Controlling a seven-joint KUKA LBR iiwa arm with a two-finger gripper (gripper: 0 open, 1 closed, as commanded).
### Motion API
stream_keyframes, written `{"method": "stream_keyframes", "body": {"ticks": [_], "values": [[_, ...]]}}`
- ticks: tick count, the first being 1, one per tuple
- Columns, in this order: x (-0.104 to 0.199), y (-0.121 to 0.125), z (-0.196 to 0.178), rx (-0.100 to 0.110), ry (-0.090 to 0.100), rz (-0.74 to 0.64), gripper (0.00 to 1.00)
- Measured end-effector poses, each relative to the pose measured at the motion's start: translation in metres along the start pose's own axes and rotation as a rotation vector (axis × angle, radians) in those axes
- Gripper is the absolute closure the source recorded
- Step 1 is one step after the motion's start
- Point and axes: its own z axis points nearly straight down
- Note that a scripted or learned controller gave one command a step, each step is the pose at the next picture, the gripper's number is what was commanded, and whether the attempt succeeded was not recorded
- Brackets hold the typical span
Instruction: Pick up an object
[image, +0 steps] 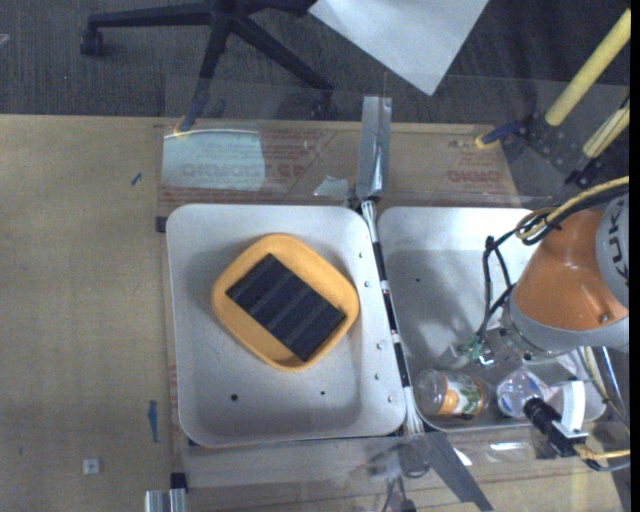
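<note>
Arm's in from the right, orange band (572, 280) low over the right bin (440, 260). The gripper (500, 350) sits at the bin's lower edge, its grip impossible to tell. A small bottle (452, 395) lies just below-left of it. The yellow-and-black pad (285, 300) rests mid-left bin (190, 330).

2 bins (200, 400): white, smooth, faint sheen, looked like moulded plastic. Yellow object (285, 300) in left bin: matt yellow rim, looked like plastic; dark ribbed panel on top, slight gloss. Small bottle (452, 393) in right bin: clear, glossy, with orange label. Bench (70, 300): tan, matt, wood-like board. Arm's band (570, 280): orange, smooth, satin. Divider post (374, 150) behind bins: grey, metallic-looking. Floor beyond bench: dark, rough, carpet-like.
</note>
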Motion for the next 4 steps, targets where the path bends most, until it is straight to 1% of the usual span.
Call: {"method": "stream_keyframes", "body": {"ticks": [1, 2, 3, 4], "values": [[-0.001, 0.001, -0.010, -0.005, -0.001, 0.005, 1.00], [-0.001, 0.001, -0.010, -0.005, -0.001, 0.004, 0.00], [0.028, 0.018, -0.096, 0.006, 0.004, -0.070, 0.00], [-0.001, 0.003, 0.000, -0.002, 0.000, -0.139, 0.00]]}}
